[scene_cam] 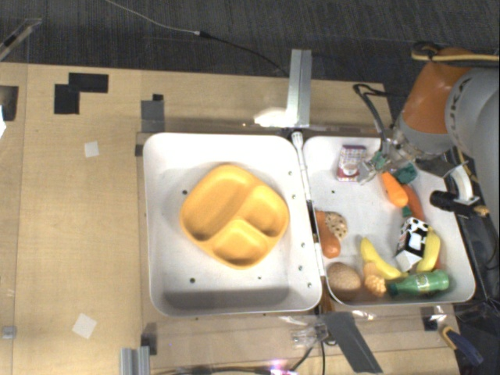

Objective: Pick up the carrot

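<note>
We find the carrot (398, 191) in the right bin (355, 213), lying near its far right corner, orange body slanting toward the right wall with its green top (406, 174) pointing toward the back. The end effector (388, 159) sits just at that leafy end, close above or touching it; we cannot tell which, and we cannot tell how it is set, since the wrist hides that part. The grey arm with its orange band (433, 100) comes in over the bin's far right corner.

Just left of the carrot's top stands a small packet with a purple label (351, 162). Nearer the camera, a black-and-white carton (412, 237) lies beside two bananas (379, 260), one on either side of it, and a green bottle (420, 283) lies along the near wall. In the near left corner we see a brown potato (342, 276), and above it a cookie (335, 225) and a reddish sausage (331, 244) against the divider.

The left bin (164, 233) holds a yellow divided plate (233, 214), about centred. Both bins rest on the wooden bench (70, 248).
</note>
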